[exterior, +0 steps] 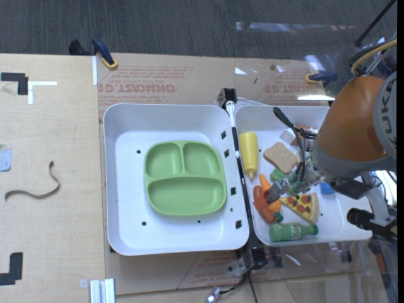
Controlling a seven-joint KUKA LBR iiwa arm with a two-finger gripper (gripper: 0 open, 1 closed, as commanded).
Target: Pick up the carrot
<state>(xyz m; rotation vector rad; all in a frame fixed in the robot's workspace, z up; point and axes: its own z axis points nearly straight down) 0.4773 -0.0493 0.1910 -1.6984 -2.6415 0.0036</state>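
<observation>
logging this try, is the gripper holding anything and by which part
Cannot be told: the gripper is down at the carrot in the right bin, but no grasp is visible.

The arm (pixel 353 122) is cut off by the right edge and hides the right bin's (pixel 328 229) far right part. Gripper (pixel 282 189) finger state is unreadable among the toys.

A robotics lab; a wooden desk (pixel 50 232) carries clamped cardboard (pixel 158 84) and two white bins (pixel 117 188). Toy food (pixel 297 207) sits inside; cables (pixel 31 191) trail.
</observation>
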